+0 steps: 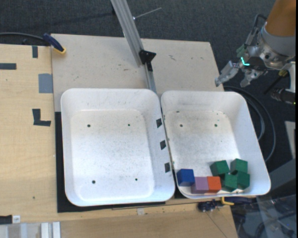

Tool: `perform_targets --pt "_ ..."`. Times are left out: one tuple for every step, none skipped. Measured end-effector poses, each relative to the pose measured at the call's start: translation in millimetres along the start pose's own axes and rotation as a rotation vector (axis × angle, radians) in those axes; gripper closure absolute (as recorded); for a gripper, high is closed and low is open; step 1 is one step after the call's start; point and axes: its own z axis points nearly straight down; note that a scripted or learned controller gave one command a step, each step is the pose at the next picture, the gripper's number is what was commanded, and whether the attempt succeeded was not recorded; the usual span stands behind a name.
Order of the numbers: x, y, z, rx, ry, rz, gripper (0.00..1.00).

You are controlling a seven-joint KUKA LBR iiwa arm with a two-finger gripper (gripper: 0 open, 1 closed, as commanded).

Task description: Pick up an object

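Observation:
Several small blocks lie clustered in the front right corner of the right bin [248, 114]: a blue block [186, 176], a purple block [201, 184], an orange block [214, 183] and green blocks [232, 173]. My gripper [234, 74] hangs above the bench, beyond the right bin's back right corner and far from the blocks. Its two fingers are spread apart and hold nothing.
The left bin [64, 133] sits beside the right one. A slanted metal rail [128, 26] with a black clamp [147, 57] runs down to the gap between the bins. Black cables [262, 125] curve along the right bin's outer side.

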Motion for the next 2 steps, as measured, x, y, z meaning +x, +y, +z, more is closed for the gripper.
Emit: perform_targets --pt "-0.2 0.6 -2.7 -0.004 -0.002 -0.001 0.0" --pt "5.7 -2.0 61.0 0.002 0.0 -0.001 0.0"
